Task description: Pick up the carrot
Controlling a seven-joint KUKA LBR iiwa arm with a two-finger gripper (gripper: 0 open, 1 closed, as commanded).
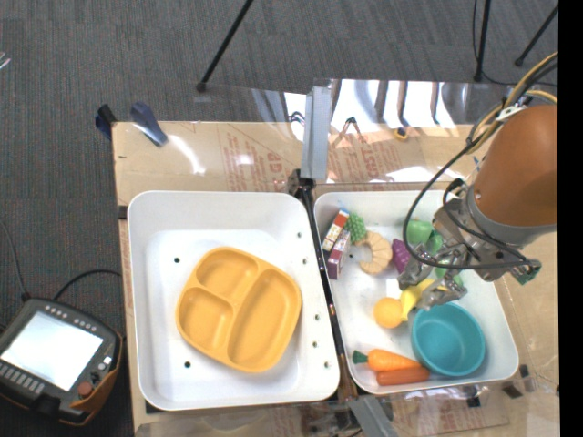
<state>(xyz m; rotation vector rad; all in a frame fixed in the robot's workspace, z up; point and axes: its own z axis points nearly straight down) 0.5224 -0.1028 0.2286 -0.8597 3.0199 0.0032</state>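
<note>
At the far left, on the floor, sits a handheld control pendant (56, 360) with a pale screen. The left bin (150, 217) holds a yellow divided plate (239, 309), lying flat with its three compartments facing up.

The right bin (383, 203) is crowded. Near its left wall stands a small red and white box (335, 235), with a green knobbly toy (356, 228) just beside it and a pale ring-shaped piece (375, 253) next to that. A purple toy (402, 253) lies further right. Below these sits a round orange-yellow fruit (389, 312), touching or nearly touching a teal bowl (447, 339) on its right.

The carrot (390, 360) lies along the bin's front edge, green top pointing left, resting on or against a reddish stick-like piece (402, 377), just left of the bowl's lower rim.

The gripper (435, 285) hangs over the middle right of the bin, above the bowl's upper rim, amid green and yellow toys; cannot tell how its jaws stand, as cables and clutter hide them. The carrot lies apart from it, toward the front and left, with the fruit and bowl between. Above the wrist the arm's orange band (519, 167) fills the upper right.
</note>
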